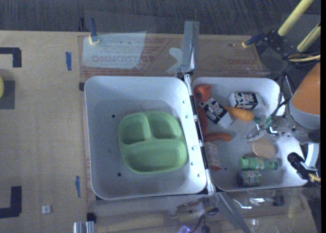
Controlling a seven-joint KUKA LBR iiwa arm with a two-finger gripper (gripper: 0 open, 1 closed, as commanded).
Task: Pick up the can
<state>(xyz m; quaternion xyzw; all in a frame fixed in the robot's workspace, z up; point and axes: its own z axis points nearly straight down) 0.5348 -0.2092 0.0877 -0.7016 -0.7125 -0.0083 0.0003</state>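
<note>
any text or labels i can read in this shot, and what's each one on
No text reads clearly.
Clear sheet behind the left bin: a line of reddish capitals, mirrored and too blurred to read.
Black-and-white carton: print too small.
Second black-and-white carton: same.
Can: label blurred.
Green bottle: label blurred.

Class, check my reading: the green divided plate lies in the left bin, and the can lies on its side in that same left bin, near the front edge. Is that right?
Not quite. The green divided plate does lie in the left bin, but the can lies on its side in the right bin, near its front edge, just below a green bottle. The camera view shows this.
</note>
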